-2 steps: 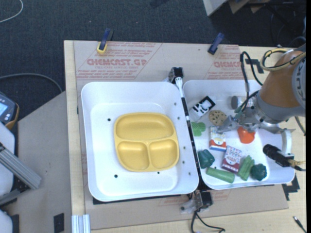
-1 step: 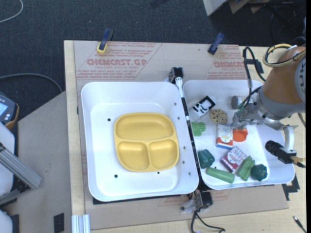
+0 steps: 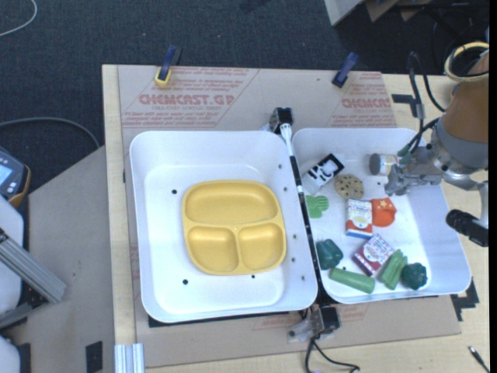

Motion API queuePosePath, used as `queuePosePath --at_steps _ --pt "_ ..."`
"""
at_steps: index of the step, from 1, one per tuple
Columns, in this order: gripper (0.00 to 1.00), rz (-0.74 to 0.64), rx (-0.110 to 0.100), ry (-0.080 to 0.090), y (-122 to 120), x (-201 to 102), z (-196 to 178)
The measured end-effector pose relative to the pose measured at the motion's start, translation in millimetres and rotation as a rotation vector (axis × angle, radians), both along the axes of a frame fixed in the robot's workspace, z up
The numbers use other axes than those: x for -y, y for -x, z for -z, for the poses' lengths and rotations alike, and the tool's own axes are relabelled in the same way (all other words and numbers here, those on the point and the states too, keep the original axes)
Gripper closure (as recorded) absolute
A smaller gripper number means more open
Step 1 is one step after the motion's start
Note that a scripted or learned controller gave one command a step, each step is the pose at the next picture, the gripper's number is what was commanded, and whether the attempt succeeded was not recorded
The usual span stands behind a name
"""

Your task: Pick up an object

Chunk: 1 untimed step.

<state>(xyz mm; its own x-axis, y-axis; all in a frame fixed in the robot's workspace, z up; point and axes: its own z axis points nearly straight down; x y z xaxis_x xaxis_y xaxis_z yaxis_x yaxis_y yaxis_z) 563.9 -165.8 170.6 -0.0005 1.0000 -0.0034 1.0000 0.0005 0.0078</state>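
Over right bin point(image 3: 458, 274), arm point(image 3: 466, 127) reaches leftward, gripper point(image 3: 394, 183) lowered above orange toy point(image 3: 384, 212).

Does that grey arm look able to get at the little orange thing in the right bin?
Probably yes. The gripper hangs in the right white bin, just above the small orange object. Nothing lies on top of it, though the red-and-white carton sits close on one side.
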Motion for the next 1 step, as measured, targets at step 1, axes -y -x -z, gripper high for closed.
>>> queuePosePath --at_steps 1 --pt "1.0 -0.001 0.001 0.0 -1.8 0.5 -54.1"
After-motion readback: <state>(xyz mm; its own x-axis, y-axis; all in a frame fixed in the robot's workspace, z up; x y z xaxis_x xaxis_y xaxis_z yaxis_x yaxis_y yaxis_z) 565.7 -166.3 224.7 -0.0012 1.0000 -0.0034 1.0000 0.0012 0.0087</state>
